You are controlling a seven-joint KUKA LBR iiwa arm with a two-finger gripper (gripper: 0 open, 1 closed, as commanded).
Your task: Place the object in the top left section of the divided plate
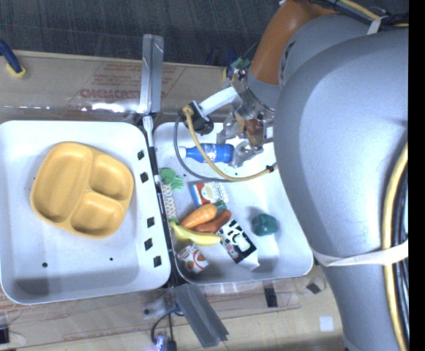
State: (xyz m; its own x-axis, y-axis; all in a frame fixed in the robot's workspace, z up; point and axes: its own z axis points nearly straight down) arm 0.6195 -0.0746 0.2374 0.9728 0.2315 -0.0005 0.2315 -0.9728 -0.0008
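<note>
We're looking down at two white bins on the desk, and the gripper (pixel 243 134) is hanging over the upper part of the right bin (pixel 289 258), right on top of a small blue bottle (pixel 211 153). The bottle is lying on its side with its long axis running roughly left to right, pale cap end pointing left, body end tucked in under the gripper. So the thing we're guessing is the object is sitting just to the left of and under the gripper, basically touching or very near it. Honestly we can't tell whether the gripper is open or closed, or whether it's actually got the bottle, because the wrist hardware and a looping yellowish cable (pixel 197 163) are crowding that spot. The bottle itself is looking bright blue and slim, probably light and easy to roll. The yellow divided plate (pixel 82 189) is sitting in the left bin (pixel 22 276), well apart from the bottle, past the divider between the bins, so the move is going to be a long carry to the left. The rest of the right bin is holding a carrot (pixel 203 215), a banana (pixel 194 235), a dark green lump (pixel 264 224) and a black and white carton (pixel 237 243).
</note>
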